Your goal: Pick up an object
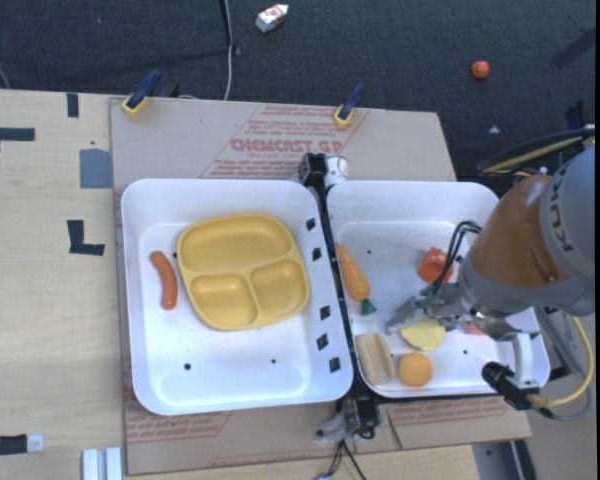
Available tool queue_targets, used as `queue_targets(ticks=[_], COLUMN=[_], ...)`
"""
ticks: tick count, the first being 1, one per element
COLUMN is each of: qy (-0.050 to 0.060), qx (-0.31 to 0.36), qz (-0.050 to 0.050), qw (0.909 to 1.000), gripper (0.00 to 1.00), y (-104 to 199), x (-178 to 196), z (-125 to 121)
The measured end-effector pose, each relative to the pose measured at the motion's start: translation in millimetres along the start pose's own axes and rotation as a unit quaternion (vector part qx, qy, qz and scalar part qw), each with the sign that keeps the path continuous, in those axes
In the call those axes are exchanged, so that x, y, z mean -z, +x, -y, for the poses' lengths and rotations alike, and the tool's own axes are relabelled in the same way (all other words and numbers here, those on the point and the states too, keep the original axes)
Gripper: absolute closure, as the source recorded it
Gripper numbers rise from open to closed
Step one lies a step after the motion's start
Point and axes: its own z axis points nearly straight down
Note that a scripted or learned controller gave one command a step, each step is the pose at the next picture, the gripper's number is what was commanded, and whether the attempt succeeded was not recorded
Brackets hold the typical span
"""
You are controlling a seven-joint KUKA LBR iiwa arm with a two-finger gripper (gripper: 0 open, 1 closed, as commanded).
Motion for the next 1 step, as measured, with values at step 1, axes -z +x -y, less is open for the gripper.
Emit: queue_targets(ticks=[1], qy=[0.003], qx=[0.001], qz=[-0.002], qw=[1.0], gripper=[1.0], y=[1.2], x=[8.5], z=[0.3])
